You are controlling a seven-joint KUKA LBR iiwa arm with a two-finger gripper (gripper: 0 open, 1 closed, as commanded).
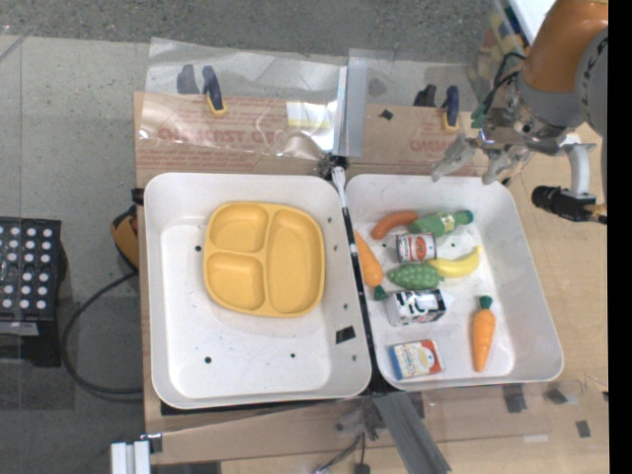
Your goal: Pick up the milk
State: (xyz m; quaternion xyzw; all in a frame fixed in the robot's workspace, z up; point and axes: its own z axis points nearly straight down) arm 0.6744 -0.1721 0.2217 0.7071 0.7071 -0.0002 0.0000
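The milk (419, 306), a small white carton with black cow patches, lies on its side in the middle of the right bin (528, 294). My gripper (472, 168) hangs over the far rim of that bin, well behind the milk and apart from it. Its two fingers (444, 166) are spread wide and nothing sits between them, so it is open. The orange-banded wrist (561, 38) rises to the upper right.
Crowded around the milk are a green pickle (415, 276), a banana (456, 263), a can (416, 248), a green bottle (441, 222), a sausage (395, 223), two carrots (368, 262) (482, 332) and a small box (415, 358). A yellow divided plate (265, 258) lies in the left bin (178, 354).
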